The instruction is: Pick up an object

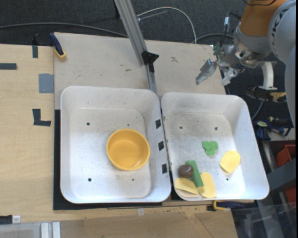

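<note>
Bowl (128,149), yellow, sits in the left bin (74,133); the right bin (238,128) holds a green piece (209,147), yellow pieces (230,161) and a brown lump (186,170). Nothing is picked yet: the gripper (214,72) hangs beyond the right bin's far rim, fingers spread and bare. Pale bench (20,128), black cables behind.

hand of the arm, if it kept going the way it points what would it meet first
The hand points down and left, above the bench behind the right bin. It would probably meet bare bench first; depth is unclear.
</note>
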Controlling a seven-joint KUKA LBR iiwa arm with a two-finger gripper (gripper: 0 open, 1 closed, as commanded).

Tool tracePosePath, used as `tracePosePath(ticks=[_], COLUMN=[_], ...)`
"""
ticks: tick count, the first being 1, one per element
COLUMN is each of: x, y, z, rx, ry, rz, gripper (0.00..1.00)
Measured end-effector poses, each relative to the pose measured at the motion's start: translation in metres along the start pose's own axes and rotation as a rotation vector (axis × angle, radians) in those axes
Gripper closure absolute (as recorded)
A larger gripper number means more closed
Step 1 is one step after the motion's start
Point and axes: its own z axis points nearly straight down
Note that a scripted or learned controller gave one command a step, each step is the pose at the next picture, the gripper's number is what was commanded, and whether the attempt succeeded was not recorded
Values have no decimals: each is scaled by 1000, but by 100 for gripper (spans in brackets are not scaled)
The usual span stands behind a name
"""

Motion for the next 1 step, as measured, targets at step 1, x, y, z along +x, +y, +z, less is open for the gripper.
tracePosePath(ticks=[1], x=[0], y=[0], z=[0], rx=[0], ry=[0], rz=[1], gripper=[0])
